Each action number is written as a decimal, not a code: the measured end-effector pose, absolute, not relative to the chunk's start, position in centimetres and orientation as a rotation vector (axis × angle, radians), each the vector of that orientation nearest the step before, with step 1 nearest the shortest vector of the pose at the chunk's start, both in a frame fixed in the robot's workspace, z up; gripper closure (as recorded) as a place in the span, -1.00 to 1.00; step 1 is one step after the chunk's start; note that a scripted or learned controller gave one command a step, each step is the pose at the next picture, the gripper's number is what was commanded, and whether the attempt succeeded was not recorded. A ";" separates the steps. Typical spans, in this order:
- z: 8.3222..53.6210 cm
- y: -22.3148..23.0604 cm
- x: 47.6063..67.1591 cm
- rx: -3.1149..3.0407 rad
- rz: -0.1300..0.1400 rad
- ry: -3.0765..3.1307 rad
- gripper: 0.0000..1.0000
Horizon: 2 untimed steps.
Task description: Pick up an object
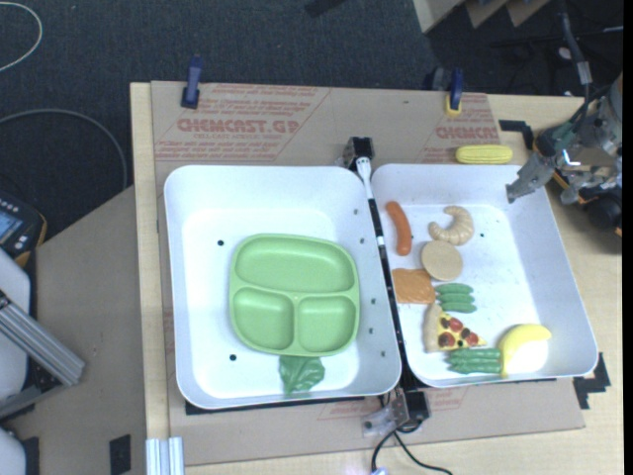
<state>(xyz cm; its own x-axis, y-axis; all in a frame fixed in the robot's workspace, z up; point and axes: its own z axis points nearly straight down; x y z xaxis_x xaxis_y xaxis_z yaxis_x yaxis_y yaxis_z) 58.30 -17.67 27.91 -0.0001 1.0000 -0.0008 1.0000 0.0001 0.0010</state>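
Note:
The right bin (pixel 559 265) holds toy foods: a red sausage (pixel 398 228), a tan croissant (pixel 455 224), a round beige bun (pixel 442 260), an orange slab (pixel 413 285), green pea pods (pixel 455 298), a pizza slice (pixel 447 332), green beans (pixel 473 362) and a yellow lemon (pixel 524 346). My gripper (pixel 549 184) hangs over the bin's far right corner, above and to the right of the croissant. Its two dark fingers are spread apart and open, with nothing between them.
The left bin (pixel 198 226) holds a green divided plate (pixel 294 293) and a green lettuce leaf (pixel 302 374) at its near wall. A yellow corn cob (pixel 484 153) lies on the board behind the right bin. Blue clamps (pixel 191 84) grip the board's far edge.

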 end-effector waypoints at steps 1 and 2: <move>12.1 -12.5 56.6 2.230 -0.012 2.238 -1.00; 32.0 -12.1 51.4 2.209 0.017 2.212 -1.00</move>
<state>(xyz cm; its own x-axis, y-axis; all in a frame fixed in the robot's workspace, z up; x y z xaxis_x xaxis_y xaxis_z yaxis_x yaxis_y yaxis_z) 51.43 -12.15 32.03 -0.0009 1.0000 -0.0034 0.9998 0.0010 0.0186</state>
